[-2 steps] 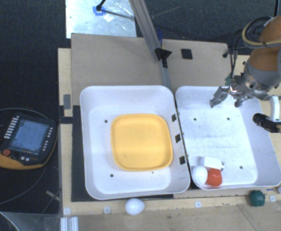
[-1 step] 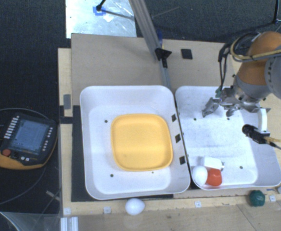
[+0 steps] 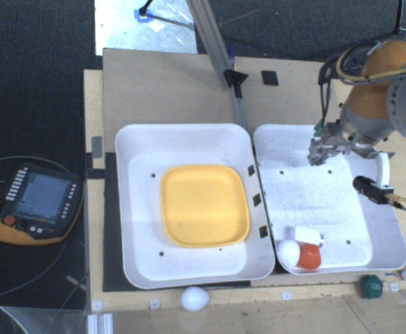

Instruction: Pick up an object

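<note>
You are looking down on a tan table (image 3: 168, 82) set on dark carpet, with a pale lit patch of floor beyond its far edge. Off the table at the far left, a handheld control unit (image 3: 35, 207) with a screen lies on the carpet, its cable looping away.

On the table, the left bin (image 3: 130, 256) carries a square yellow plate (image 3: 204, 204), lying flat near the middle with bare white floor all round it. Just outside that bin's near edge, a white egg-shaped thing (image 3: 195, 298) sits on the table. A grey pole (image 3: 213, 37) slants in from the far side and ends at a black clamp near the seam between the bins.

The right bin (image 3: 342, 207) is mostly open white floor. Its things crowd the near left corner: a white ball (image 3: 288, 252), a red-orange lump (image 3: 309, 256) touching it, and a small white block (image 3: 307, 235) just behind those two, its long axis running roughly left to right. None of them touches the arm.

The end effector (image 3: 319, 152) hangs over the far part of the right bin, well apart from that cluster, pointing down and left; you cannot tell how its fingers stand, and nothing shows between them. A small green thing (image 3: 370, 286) rests on the table past the bin's near right corner.
</note>
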